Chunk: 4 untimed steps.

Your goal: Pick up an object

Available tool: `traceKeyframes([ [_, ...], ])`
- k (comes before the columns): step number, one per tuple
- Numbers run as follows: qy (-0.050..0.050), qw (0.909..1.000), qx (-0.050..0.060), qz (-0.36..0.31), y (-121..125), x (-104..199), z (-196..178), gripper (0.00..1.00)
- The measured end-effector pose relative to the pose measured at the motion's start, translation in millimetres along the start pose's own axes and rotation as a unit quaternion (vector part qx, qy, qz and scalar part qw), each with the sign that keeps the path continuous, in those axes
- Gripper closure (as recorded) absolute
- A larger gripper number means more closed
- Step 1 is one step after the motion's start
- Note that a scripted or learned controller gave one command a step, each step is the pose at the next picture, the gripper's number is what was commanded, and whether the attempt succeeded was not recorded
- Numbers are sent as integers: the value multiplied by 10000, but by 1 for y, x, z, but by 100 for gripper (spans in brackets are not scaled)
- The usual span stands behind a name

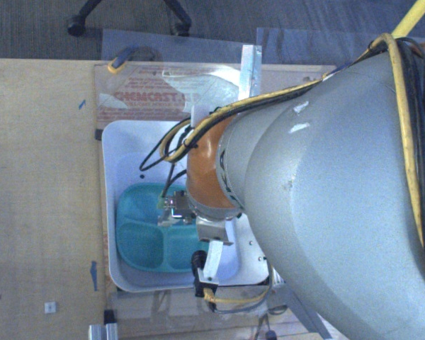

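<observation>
Teal divided tray (pixel 145 236) lies in white bin (pixel 120 147), against bin's lower-left corner. Arm (pixel 326 190) with orange band (pixel 205 168) reaches over it; gripper (pixel 176 211) above tray's right part, grip state unclear.

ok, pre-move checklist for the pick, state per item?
1. Target present: teal plastic two-compartment tray lies in the shallow white bin - ok.
2. Arm over that bin: grey arm with orange band sits above the tray - ok.
3. End effector state: hidden under the wrist - cannot tell.
4. Object held: nothing visible between fingers - cannot tell.
5. Cable slack: black and yellow cables loop over the bin - cannot tell if they snag.
</observation>
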<state>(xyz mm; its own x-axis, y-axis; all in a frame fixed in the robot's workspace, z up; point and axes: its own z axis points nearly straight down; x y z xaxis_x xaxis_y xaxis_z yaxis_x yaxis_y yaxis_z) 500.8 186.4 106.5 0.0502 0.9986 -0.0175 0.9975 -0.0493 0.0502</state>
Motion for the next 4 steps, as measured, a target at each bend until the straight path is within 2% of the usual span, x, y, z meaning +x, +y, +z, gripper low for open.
traceKeyframes([
  [2, -20, 10000, -18, 47, 2, 3, 2, 0],
  [3, -29, 9996, 228, -133, 59, 9, 18, 0],
  [4, -62, 9999, 91, -67, 21, 9, 15, 0],
])
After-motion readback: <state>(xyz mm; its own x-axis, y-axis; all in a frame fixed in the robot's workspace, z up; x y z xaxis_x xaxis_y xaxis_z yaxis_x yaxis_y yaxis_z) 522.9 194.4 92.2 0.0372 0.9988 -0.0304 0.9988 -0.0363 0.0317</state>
